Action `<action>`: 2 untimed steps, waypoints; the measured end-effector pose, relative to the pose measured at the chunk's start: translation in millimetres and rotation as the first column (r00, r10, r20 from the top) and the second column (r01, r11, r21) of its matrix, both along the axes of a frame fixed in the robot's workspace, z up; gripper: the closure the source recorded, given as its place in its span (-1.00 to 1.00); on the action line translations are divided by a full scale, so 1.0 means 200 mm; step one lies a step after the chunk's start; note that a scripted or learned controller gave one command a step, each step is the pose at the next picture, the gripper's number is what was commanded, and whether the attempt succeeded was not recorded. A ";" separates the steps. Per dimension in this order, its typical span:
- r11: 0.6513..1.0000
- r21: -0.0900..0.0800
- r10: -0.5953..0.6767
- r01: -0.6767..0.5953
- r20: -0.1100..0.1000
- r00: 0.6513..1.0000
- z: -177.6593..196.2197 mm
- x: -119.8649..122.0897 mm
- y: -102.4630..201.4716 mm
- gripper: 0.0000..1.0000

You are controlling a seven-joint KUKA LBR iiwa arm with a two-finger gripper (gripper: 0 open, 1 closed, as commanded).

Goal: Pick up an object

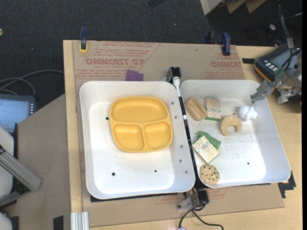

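Observation:
The right bin (268,143) holds several small food items: a tan bread roll (195,109), a patterned packet (213,108), a croissant (231,124), a crumpled white piece (247,112), a second patterned packet on a green sheet (206,147), and a chocolate-chip cookie (209,174). My gripper (271,93) hovers over the far right rim of this bin, just right of and beyond the white piece. Nothing appears held in it.
A yellow divided plate (141,123) lies in the left bin (96,166). The bins rest on a cardboard sheet (115,56) clamped at the back. A black rod (175,80) runs between the bins. An orange-black device (268,66) sits at far right.

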State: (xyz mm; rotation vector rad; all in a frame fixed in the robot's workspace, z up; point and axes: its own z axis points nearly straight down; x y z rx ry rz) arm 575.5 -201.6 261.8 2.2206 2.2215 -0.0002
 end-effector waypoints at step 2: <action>1.000 -0.002 -0.001 0.001 0.004 1.000 -0.83 -0.04 -0.03 1.00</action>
